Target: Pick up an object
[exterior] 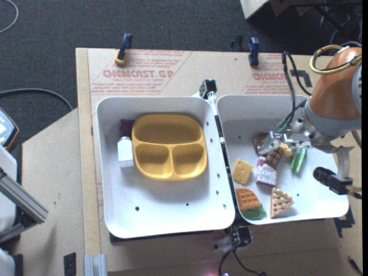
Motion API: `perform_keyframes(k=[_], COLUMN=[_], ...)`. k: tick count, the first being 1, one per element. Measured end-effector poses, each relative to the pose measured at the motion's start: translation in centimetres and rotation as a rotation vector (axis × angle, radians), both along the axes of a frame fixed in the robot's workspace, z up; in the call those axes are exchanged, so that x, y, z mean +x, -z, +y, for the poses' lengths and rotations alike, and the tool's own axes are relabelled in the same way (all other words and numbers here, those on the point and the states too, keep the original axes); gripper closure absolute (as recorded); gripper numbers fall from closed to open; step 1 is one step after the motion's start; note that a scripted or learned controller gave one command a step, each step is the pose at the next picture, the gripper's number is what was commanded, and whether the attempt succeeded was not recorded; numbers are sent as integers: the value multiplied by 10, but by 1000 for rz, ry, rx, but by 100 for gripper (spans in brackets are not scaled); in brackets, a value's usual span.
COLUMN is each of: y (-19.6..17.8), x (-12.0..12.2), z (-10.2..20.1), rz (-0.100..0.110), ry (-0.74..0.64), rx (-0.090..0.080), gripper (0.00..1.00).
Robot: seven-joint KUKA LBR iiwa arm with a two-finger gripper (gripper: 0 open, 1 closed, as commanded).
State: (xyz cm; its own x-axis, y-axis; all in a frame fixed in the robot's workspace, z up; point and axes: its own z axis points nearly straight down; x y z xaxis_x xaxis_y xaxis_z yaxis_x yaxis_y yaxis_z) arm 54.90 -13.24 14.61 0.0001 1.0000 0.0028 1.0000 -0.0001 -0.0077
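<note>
Waffle (248, 198) and pizza slice (280, 202) lie at the right bin's (241, 111) near edge. Jaws (275, 148) hang low over a brown piece (273, 156), possibly chocolate; whether they grip it I cannot tell. Grasping seems underway; next, a confirmed close, then lift.

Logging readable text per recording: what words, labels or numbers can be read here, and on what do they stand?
"CHEMCAST GP": red print, repeated, on the board's protective sheet behind the left bin.
The smaller red line beneath it: too blurred to read.
The red print behind the right bin: too blurred to read.
</note>
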Motion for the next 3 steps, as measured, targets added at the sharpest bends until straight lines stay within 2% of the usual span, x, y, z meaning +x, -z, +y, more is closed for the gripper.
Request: perform_keyframes(k=[1, 2, 3], y=[51, 62, 51], x=[9, 8, 9], z=[4, 4, 4], rz=[-1, -2, -6], ry=[-1, 0, 1], rx=[0, -1, -2], gripper=[0, 0, 100])
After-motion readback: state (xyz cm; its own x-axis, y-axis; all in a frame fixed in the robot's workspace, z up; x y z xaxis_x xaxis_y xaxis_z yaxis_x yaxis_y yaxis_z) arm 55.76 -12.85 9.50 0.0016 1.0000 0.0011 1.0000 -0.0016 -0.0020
